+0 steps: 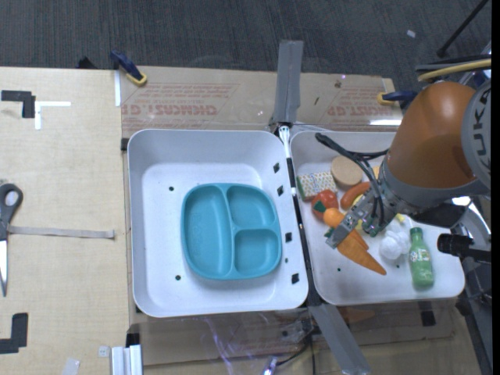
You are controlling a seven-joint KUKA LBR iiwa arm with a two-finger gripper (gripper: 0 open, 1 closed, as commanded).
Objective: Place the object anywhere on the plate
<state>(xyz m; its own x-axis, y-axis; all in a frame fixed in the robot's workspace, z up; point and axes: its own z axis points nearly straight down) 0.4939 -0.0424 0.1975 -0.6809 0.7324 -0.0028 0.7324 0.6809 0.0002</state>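
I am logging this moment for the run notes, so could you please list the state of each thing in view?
Turquoise three-compartment plastic plate: flat in the left bin, nothing on it.
Green plastic bottle: lying on its side, right bin.
Orange toy carrot: lying flat beside the gripper.
Gripper: low among the toys in the right bin.
Scissors: lying on the bench.

The arm at the right of the frame presents a large, rounded orange band with a smooth, glossy surface, above a grey wrist section. Grey casing at the far right edge bears partial dark lettering. A black cable loops from the wrist area, and the gripper assembly shows dark and metallic parts.
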